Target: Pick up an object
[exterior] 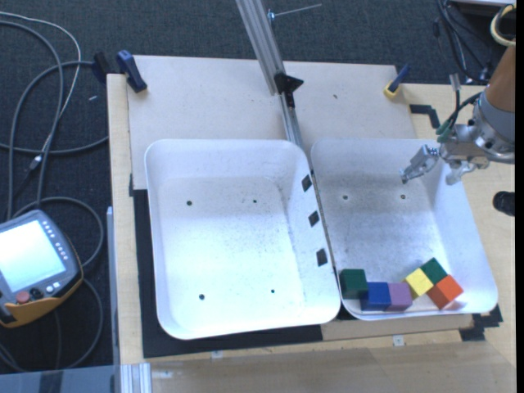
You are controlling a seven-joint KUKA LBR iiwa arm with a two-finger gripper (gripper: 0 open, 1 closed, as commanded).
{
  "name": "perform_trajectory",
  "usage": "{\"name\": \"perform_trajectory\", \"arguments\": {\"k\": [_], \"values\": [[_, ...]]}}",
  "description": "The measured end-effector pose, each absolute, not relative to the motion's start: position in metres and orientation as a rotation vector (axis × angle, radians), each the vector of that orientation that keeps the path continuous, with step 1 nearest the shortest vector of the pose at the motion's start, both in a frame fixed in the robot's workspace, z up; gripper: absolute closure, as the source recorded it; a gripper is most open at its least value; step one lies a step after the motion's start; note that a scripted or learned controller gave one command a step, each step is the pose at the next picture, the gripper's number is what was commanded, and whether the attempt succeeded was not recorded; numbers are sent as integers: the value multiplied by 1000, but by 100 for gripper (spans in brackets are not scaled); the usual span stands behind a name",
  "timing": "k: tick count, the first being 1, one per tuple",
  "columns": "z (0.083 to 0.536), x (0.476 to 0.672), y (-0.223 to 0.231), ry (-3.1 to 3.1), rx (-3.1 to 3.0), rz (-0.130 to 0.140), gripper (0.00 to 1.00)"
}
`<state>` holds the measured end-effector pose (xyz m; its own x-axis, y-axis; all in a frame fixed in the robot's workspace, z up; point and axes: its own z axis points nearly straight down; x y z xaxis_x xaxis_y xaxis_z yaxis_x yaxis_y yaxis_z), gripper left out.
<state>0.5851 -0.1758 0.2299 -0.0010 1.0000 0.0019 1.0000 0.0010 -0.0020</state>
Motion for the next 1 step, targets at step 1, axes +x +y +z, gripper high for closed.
{"name": "perform_trajectory", "arguments": {"k": [1], "values": [[155, 524, -204, -2209, -2220, 9, 0]]}}
